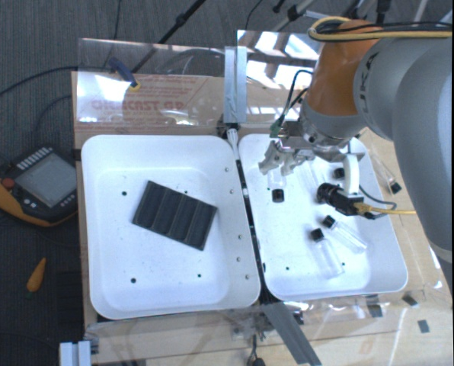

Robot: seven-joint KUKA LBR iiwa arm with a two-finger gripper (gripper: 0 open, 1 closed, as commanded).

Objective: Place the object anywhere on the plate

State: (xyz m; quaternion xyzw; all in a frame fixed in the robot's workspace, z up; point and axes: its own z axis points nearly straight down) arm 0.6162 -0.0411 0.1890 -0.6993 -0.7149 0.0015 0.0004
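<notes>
- Jaws were seen apart, with nothing between them, hanging over the far left part of the right bin [394, 280], close to the divider between the two bins.
- No object was held. The likeliest task object, a small black block [277, 195], lay on the right bin's floor just in front of the jaws and apart from them.
- The plate [174, 214], a dark ribbed rectangular slab, lay flat and turned at an angle in the left bin [109, 280], well apart from the block.
- Risk one: the block is judged small and low, so a slightly offset descent could close the jaws on nothing or nudge the block aside.
- Risk two: the block has to be carried across the raised rims between the bins. Too low a lift could knock it loose there.
- Risk three: two similar black pieces [328, 222] [316, 235] and some clear tube-like items [347, 239] lay further right in the same bin. A wrong target could be picked.
- Risk four: the plate's ribbed top is judged uneven, so a release near its edge could let the block tip off onto the bin floor.
- The block appeared dark, matt and roughly cubic. Finer detail was too small to make out.
</notes>
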